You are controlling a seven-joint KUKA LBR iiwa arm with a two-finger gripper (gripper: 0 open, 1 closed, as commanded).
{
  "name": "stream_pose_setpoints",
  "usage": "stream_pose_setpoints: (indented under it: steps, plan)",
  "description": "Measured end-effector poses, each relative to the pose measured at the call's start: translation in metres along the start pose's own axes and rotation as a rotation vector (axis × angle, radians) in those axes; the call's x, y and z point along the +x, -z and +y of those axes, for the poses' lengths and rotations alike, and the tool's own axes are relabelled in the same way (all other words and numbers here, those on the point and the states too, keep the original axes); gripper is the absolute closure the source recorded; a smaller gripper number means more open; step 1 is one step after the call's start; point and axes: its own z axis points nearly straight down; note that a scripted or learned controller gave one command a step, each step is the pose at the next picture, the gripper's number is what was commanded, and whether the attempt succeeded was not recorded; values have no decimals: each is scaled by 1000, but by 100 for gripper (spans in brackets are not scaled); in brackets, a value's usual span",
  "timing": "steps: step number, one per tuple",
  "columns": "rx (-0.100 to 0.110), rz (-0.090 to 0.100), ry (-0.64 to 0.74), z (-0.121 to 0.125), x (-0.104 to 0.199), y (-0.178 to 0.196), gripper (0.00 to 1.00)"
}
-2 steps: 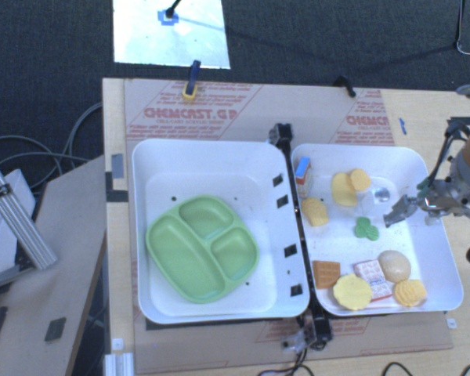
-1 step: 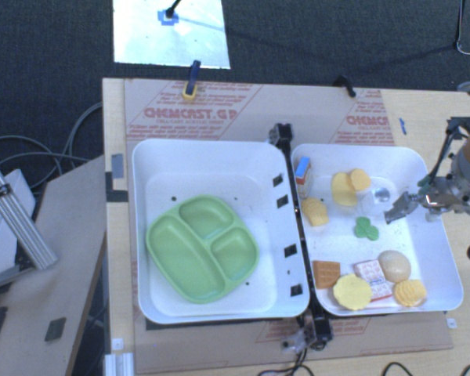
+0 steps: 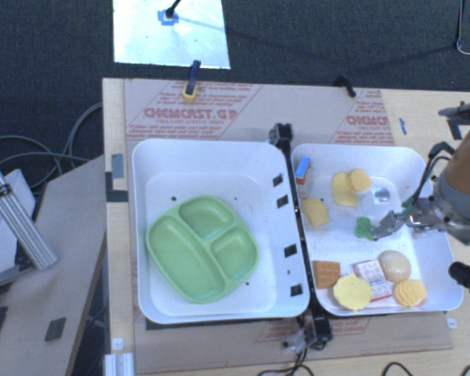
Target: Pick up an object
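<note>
The gripper [image 3: 385, 224] sits low in the right bin [image 3: 423, 167] beside a small green piece [image 3: 364, 228]. Can't tell whether its claw is open or closed. A smooth green divided plate [image 3: 201, 247] fills the left bin [image 3: 164, 159].

Readable text: red "CHEMCAST GP" print, mirrored/upside down, on the brown protective sheet [image 3: 219, 108] under my bins, upper centre of frame. Same logo repeats at upper right of the sheet, partly cut by the right bin [image 3: 432, 210]. Finer red lines below the logo too small to read. Nothing else legible.
</note>
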Motion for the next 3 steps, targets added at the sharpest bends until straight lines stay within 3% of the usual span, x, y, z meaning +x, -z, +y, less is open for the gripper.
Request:
stream_pose_setpoints:
  steps: [1, 2, 3]
  plan:
    - [0, 0, 0, 0, 1, -52, 0]
    - [-7, -2, 0, 2, 0, -39, 100]
    - [-10, -4, 4, 11, 6, 18, 100]
